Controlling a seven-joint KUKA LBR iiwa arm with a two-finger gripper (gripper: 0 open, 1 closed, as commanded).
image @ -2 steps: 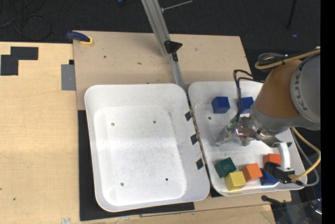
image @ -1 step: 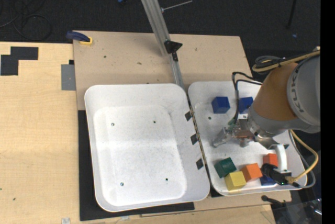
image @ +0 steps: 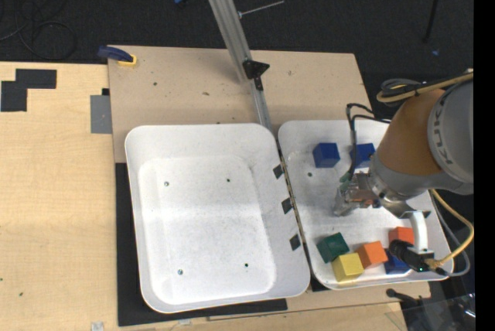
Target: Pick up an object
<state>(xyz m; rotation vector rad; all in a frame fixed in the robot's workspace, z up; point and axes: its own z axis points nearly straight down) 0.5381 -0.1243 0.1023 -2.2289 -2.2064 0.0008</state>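
My gripper hangs low over the middle of the right bin, reaching in from the right. A blue cube lies a little up and left of it, and a second blue cube is half hidden behind the arm. Toward the bin's front edge lie a green block, a yellow block, an orange block, a red-orange block and a small blue piece. Nothing shows in the gripper's grasp.
The left bin sits beside the right one, with black clips along the shared edge. A slanted aluminium rail rises behind the bins. The wooden bench surrounds both.
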